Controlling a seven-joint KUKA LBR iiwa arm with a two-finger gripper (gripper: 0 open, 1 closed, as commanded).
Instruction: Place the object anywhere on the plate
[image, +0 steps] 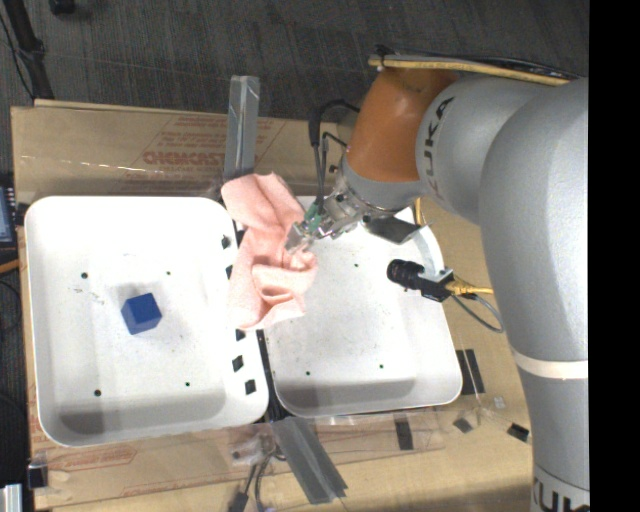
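Grey arm (520, 200) dominates the shot, sweeping in over the right bin (360, 340), orange band bent down toward the pink cloth (265, 250). That cloth is our landmark, folks, so everything gets called from there. To its left sits the left bin (60, 300), broad and white, and well to the left of the cloth inside it, a small blue cube (141, 312) resting flat on the floor. No plate can be made out anywhere around the cloth, so the drop spot is a judgement call for now.

Now the cloth itself: it's draped right across the shared rims of the two bins, crumpled, its long axis running from the upper edge near the grey post (243, 125) down toward the near side, lower end spilling slightly into the right bin. Looks like it's hanging that way because it's bunched at one point on its right edge.

And there at that right edge, the gripper (303, 238)! The jaws are nearly closed and pinched down on a fold of pink fabric, tip buried in it. A pinch at the edge would explain the gathering there, with the rest trailing slack. Just right of the cloth, a small black connector (415, 277) with its cable juts from the wrist.
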